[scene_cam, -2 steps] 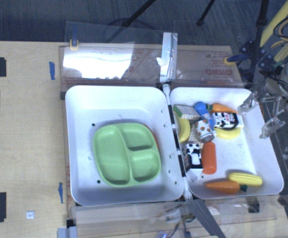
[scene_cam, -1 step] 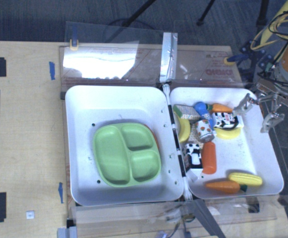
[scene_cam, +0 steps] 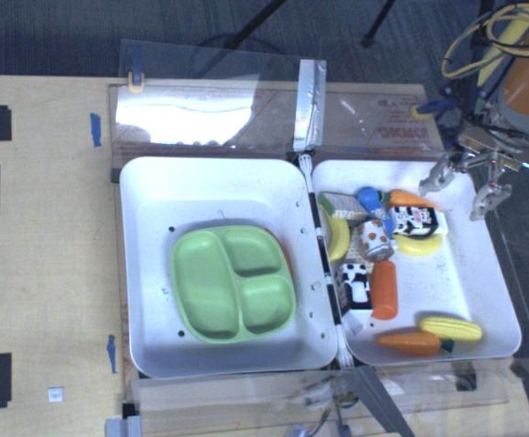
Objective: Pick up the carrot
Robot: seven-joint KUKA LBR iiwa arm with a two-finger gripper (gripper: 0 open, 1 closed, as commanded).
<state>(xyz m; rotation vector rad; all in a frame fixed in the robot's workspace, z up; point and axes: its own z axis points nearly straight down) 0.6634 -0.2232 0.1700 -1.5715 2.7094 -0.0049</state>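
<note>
Metal two-finger pincer [scene_cam: 464, 188] hanging over the upper right corner of the right shallow white bin [scene_cam: 496, 271], fingers spread wide apart, nothing between them. One fingertip above the bin's back rim, the other over its right rim, both well apart from the objects. Behind it, grey wrist with orange band [scene_cam: 524, 87] and looped yellow cables [scene_cam: 492, 35] at the frame's right top. Below and left of the pincer, a cluster of toys in the bin's upper left part: small orange piece [scene_cam: 407, 198], blue piece [scene_cam: 369, 198], black-and-white cow-patterned box [scene_cam: 413, 219] resting on a yellow round plate [scene_cam: 421, 242], small tin can [scene_cam: 377, 240], yellow banana [scene_cam: 338, 240] along the left wall. Further down, a red-orange cylinder [scene_cam: 384, 289] beside a second cow-patterned block [scene_cam: 358, 286]. Near the bin's front edge, the orange plastic carrot [scene_cam: 410, 341], lying flat with its green end pointing right, just touching a yellow corn cob [scene_cam: 452, 329]; well apart from the pincer. In the left white bin [scene_cam: 146, 244], a light green divided plate [scene_cam: 234, 282] with three compartments. Around both bins, a light wooden bench [scene_cam: 41, 244] with black and blue tape marks.
</note>
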